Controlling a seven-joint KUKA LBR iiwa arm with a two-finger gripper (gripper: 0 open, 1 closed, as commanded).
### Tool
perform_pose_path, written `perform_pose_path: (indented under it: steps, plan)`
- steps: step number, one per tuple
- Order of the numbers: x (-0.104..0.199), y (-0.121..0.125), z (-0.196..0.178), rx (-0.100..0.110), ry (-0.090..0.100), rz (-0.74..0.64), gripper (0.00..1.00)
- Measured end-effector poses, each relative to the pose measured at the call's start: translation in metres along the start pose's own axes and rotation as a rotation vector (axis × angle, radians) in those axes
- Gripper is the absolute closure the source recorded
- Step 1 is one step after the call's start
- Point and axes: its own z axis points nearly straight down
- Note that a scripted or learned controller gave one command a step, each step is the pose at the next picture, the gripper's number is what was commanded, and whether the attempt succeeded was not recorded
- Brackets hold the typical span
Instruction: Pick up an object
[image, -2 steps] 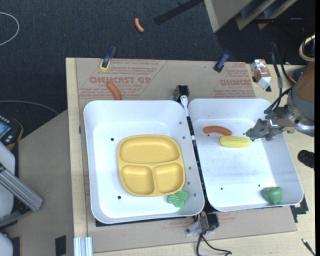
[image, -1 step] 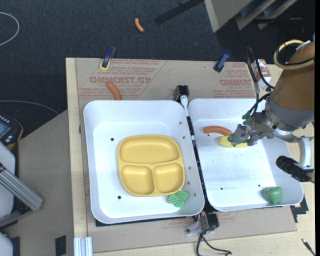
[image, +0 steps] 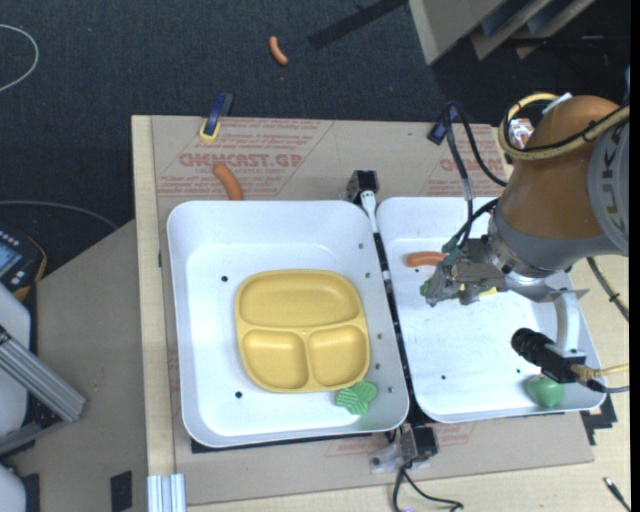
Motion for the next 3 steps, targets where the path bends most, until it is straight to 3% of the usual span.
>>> perform_pose_path:
  steps: [1,2,3]
  plan:
    - [0.046,-0.002,-0.006,-0.004,-0.001,0.000,1.00]
    - [0.104,-0.021,0.001,0.001,0.001,-0.002,1.00]
    - [0.110,-0.018,0.002,-0.003,-0.002,0.003,1.00]
